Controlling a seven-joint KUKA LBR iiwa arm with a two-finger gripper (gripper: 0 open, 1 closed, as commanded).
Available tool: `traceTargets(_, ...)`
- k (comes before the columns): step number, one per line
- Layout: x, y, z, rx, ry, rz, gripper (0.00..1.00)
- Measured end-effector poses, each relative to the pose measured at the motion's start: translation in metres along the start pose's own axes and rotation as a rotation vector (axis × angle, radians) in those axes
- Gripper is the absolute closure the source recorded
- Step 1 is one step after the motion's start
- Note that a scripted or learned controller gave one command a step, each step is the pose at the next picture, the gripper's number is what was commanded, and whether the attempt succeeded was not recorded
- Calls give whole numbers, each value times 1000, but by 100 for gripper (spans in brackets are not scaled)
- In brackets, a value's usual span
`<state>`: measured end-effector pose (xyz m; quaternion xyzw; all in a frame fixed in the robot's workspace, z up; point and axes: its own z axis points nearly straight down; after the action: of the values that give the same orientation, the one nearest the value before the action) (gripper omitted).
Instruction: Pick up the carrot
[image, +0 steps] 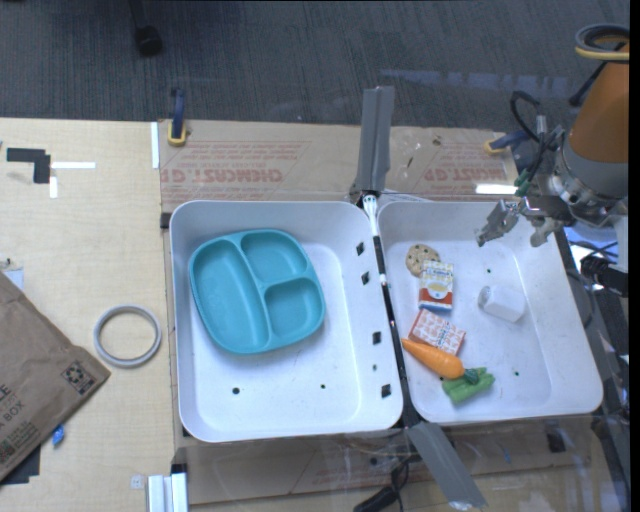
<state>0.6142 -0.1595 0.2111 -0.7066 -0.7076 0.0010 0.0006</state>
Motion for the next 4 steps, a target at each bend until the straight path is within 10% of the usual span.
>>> traceTargets(2, 115, -114, 22, 3, 0, 89, 0)
traceTargets(4, 67, -132, 113, -13, 7, 121, 0)
